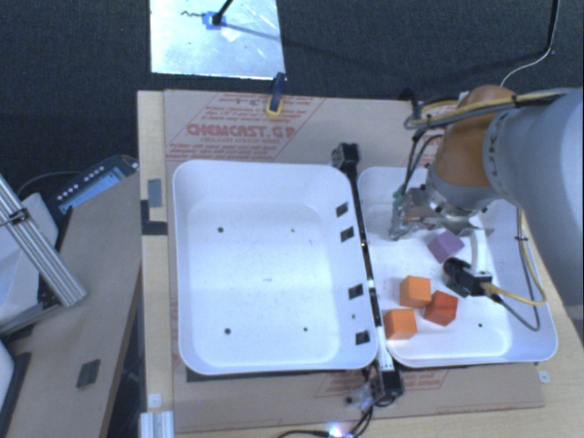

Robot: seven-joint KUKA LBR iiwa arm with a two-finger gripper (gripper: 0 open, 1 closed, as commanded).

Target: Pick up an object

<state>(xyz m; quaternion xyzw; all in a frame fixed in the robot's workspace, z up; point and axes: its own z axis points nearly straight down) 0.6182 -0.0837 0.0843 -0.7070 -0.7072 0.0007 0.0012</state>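
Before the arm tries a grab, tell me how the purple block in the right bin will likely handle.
The purple block looks like a small flat-faced solid, so probably stiff and unlikely to roll. Its small size suggests it is light and may skid on the smooth white bin if nudged. The gripper sits just beside it.

A dark carpet (73, 71) is covering the floor around the bench. A shiny metal sheet (216, 24) is lying on it at the top, catching the light, with a thin black rod slanting down onto a small blue piece on its surface. The bench top (151, 144) is showing as pale wood, and a cardboard sheet (242, 128) with red print is lying across it. A yellow and blue clip (275, 99) is sitting at the cardboard's far edge. At the left, a second tan surface (78, 322) is running alongside, an aluminium rail (41, 254) is slanting across it, and a grey handset (91, 182) is resting near its top corner.
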